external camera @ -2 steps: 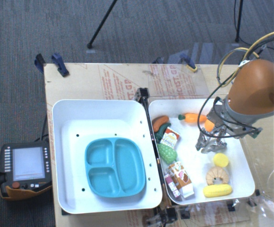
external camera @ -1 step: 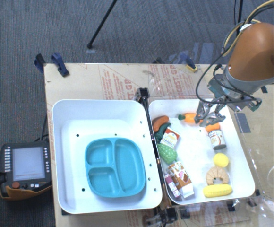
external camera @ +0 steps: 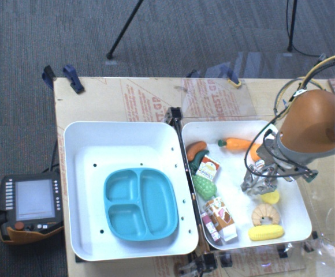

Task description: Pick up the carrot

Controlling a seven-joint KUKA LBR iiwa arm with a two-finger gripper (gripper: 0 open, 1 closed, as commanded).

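The carrot (external camera: 235, 144), orange with a small green top at its left end, lies near the back wall of the right bin (external camera: 244, 126). My gripper (external camera: 258, 183) hangs low over the middle of that bin, in front of and to the right of the carrot, apart from it. The arm's orange band (external camera: 309, 121) covers the bin's right side. Nothing shows between the fingers, and their state is unclear from this angle.
The right bin also holds a sausage (external camera: 196, 149), a green vegetable (external camera: 204, 186), small cartons (external camera: 208, 169) (external camera: 220, 218), a lemon (external camera: 270, 197), a doughnut (external camera: 265, 215) and a corn cob (external camera: 266, 232). A blue divided plate (external camera: 140, 204) lies in the left bin (external camera: 81, 137).
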